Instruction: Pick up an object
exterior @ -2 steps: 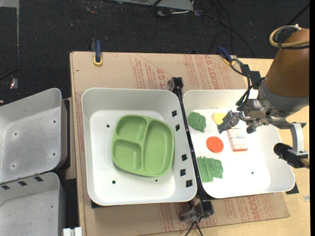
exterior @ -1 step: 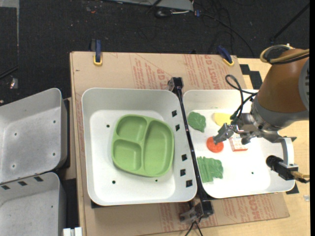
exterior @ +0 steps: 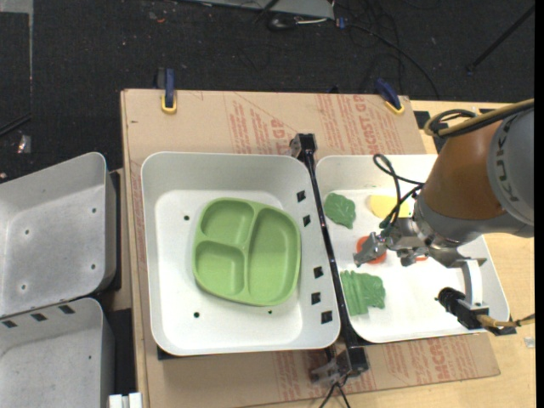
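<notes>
We take the divider between the two white bins as our landmark. On its right lies the right-hand bin (exterior: 425,325), where the loose objects are; on its left lies the other bin (exterior: 161,228), holding a green sectioned plate (exterior: 248,252).

The claw (exterior: 393,252) hangs low over the right-hand bin, a little way right of the divider, at about mid-depth. Whether it is open or closed we cannot tell, since the wrist and its cabling cover the tip from above, and we see nothing held in it.

Right at the claw, on the side facing the divider, sits a small red-orange piece (exterior: 367,246), partly covered. This looks to us the likeliest target, as it is touching or almost touching the claw.

Other candidates lie close by:
- a ragged green piece (exterior: 364,291), nearer the camera and hard against the divider
- a smaller green piece (exterior: 341,209), farther from the camera and also next to the divider
- a yellow piece (exterior: 382,203), just beyond the claw and partly behind a cable

We judge the coming move turns on that red-orange piece lying slightly toward the divider from the claw. Its long axis is too hidden to read.
</notes>
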### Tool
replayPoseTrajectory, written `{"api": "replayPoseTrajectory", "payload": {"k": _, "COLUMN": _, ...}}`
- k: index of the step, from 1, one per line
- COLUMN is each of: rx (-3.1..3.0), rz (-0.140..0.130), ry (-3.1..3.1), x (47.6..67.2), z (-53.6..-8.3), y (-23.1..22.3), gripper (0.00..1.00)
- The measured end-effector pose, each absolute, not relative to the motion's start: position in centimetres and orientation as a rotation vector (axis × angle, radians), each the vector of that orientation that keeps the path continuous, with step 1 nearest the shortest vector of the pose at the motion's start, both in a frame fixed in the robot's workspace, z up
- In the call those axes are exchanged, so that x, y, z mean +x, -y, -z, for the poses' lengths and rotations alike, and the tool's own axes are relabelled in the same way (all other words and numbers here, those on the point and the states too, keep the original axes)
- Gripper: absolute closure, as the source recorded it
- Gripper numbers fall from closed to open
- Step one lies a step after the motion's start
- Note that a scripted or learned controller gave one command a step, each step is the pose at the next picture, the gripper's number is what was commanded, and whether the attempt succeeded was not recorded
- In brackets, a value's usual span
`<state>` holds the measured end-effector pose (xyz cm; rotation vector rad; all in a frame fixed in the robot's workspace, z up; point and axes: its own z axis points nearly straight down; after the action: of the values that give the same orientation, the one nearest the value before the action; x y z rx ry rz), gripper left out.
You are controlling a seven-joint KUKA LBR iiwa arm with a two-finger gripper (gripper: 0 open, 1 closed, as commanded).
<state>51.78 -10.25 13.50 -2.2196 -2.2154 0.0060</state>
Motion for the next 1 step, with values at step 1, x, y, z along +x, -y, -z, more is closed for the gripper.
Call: {"api": "replayPoseTrajectory", "payload": {"k": 1, "rx": -2.221, "rz": -0.003, "ry": 2.217, "x": 51.69, "z": -8.94, "y": 10.19, "gripper": 0.00}}
